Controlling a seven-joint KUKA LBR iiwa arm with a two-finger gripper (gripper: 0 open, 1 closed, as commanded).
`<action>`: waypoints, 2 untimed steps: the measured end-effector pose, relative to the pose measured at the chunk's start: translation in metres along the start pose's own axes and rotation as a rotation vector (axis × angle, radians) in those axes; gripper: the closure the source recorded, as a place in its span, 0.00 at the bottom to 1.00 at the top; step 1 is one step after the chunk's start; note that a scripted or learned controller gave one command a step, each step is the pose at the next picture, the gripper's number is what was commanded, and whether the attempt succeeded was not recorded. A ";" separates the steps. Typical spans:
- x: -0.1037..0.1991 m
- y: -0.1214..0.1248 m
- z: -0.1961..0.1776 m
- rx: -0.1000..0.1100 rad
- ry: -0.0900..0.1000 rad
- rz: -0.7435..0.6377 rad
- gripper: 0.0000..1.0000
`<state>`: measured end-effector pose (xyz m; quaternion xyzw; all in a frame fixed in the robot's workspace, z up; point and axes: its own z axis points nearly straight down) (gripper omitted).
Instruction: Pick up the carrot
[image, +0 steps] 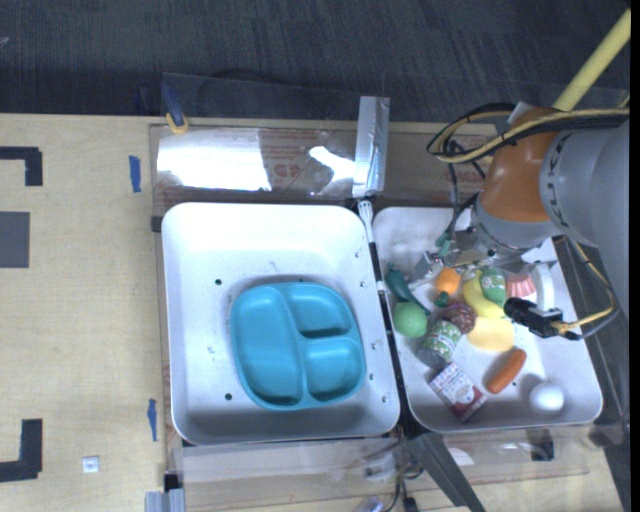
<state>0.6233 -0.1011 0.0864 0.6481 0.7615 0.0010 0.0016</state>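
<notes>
The carrot (446, 283) lies in the right bin (575, 400), near its upper left. It shows as a short orange body, with what looks like its dark green top (399, 284) pointing left toward the bin wall. My gripper (448, 258) comes down from the grey arm with the orange band (515, 185), just above and touching the upper edge of the carrot's orange part. The wrist hides the gripper's tips.
Around the carrot are a green ball (409, 319), a yellow-green fruit (487, 290), a yellow piece (490, 330), a dark red berry cluster (458, 316), an orange-red sausage (505, 369), a red packet (456, 388) and a white ball (546, 398). The left bin (190, 250) holds a blue divided tray (297, 343).
</notes>
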 end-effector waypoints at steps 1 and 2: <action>0.000 0.002 -0.013 -0.007 -0.002 0.001 1.00; 0.081 0.053 -0.102 -0.004 0.002 0.079 1.00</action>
